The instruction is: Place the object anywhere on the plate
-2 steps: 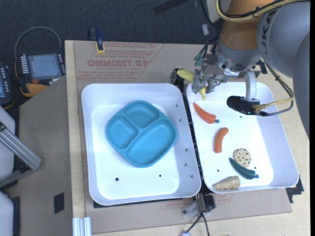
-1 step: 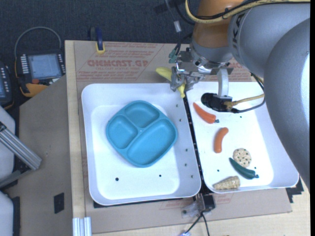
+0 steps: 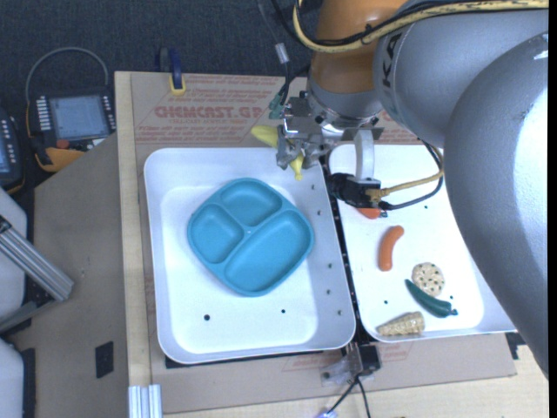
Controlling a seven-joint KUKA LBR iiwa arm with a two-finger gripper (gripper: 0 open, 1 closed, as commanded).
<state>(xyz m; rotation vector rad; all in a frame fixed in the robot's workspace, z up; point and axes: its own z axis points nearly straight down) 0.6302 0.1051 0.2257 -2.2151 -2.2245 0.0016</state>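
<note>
A blue three-compartment plate [image 3: 251,233] lies in the middle of the left bin [image 3: 226,325] with nothing on it. My gripper [image 3: 297,157] hangs over that bin's far right corner, just beyond the plate's far edge. It is shut on a yellow banana-like object [image 3: 265,133]. One end of the object sticks out to the gripper's left and a yellow tip shows below between the fingers.
The right bin [image 3: 435,229] holds an orange sausage [image 3: 390,246], a speckled round cookie [image 3: 427,277], a green pepper [image 3: 431,301] and a tan bread piece [image 3: 400,324]. A small red item [image 3: 372,212] lies near a black cable part. The large grey arm covers the right side.
</note>
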